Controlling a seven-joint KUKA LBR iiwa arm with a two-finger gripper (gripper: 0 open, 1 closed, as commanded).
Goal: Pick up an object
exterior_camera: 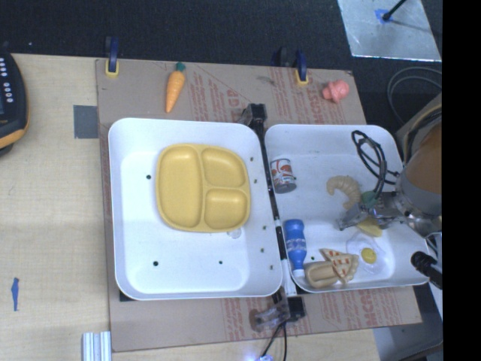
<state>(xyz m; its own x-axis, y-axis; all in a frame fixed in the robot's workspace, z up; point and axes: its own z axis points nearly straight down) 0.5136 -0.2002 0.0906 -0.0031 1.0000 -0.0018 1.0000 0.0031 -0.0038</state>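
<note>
Objects number six in the right bin (316,138): one can (282,174), one croissant (346,188), one blue bottle (294,241), one pizza slice (342,261), one bread roll (319,274), one fried egg (367,255). Over that bin's right side hangs the gripper (364,218); whether it is spread I cannot tell. One yellow divided plate (203,186) sits in the left bin (135,262). Beyond the bins lie one carrot (174,87) and one pink toy (336,90).

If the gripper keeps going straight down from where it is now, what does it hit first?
Probably the yellow item lying on the right bin floor directly beneath the gripper. The croissant sits just up-left and looks clear, though depth is hard to judge.
</note>
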